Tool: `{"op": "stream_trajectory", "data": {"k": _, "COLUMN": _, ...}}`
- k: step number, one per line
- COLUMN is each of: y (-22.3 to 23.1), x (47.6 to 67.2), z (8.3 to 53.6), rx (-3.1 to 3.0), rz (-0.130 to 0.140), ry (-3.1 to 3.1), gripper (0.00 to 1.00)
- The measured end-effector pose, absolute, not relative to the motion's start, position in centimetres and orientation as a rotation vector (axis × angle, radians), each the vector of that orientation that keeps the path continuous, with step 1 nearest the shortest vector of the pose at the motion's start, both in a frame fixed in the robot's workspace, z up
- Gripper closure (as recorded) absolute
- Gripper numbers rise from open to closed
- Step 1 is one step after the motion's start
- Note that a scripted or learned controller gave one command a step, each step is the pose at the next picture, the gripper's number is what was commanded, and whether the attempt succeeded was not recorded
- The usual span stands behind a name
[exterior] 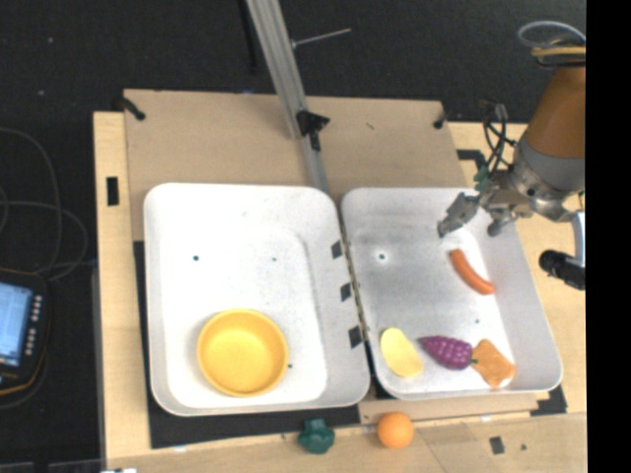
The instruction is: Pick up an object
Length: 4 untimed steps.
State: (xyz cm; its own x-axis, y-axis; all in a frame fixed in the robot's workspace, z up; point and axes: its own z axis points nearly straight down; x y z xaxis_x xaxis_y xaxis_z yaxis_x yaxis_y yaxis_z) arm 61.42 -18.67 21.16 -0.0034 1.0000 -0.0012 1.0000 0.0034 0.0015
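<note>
Camera view, looking down at a slant. I am watching the two-finger gripper (pixel 477 217) hanging over the far right part of the right-hand shallow white plastic bin (pixel 414 225), its grey fingers spread apart with nothing between them. I am reading this as a pre-grasp pose: it is poised just beyond the small orange sausage-shaped toy (pixel 471 271), the nearest candidate, which is lying slantwise on the bin floor and apart from the fingers.

The other pickable things are sitting along the near edge of the same bin: a pale yellow rounded piece (pixel 400 352), a purple knobbly grape-like cluster (pixel 446 351) just beside it, and an orange blocky piece (pixel 493 363) near the corner. They are crowding each other, so I am judging the lone sausage the easier target.

The left-hand white bin (pixel 187 225) is holding a round yellow plastic bowl (pixel 243 352).

On the tan bench board (pixel 217 136), in front of the bins, an orange ball (pixel 394 430) and a small dark green lump (pixel 315 437) are resting. A slanting grey metal rail (pixel 278 52) is crossing above; dark floor surrounds the bench.
</note>
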Motion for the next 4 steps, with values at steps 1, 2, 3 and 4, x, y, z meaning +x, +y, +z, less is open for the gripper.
{"op": "stream_trajectory", "data": {"k": 1, "y": -18.7, "x": 61.4, "z": 21.2, "rx": 2.216, "rz": -0.001, "ry": 2.224, "gripper": 0.0}}
{"op": "stream_trajectory", "data": {"k": 2, "y": -19.6, "x": 61.1, "z": 16.5, "rx": 2.223, "rz": -0.006, "ry": 2.221, "gripper": 0.0}}
{"op": "stream_trajectory", "data": {"k": 3, "y": -19.9, "x": 60.4, "z": 12.1, "rx": 2.222, "rz": -0.006, "ry": 2.222, "gripper": 0.0}}
{"op": "stream_trajectory", "data": {"k": 4, "y": -20.0, "x": 60.4, "z": 10.1, "rx": 2.221, "rz": -0.003, "ry": 2.218, "gripper": 0.0}}
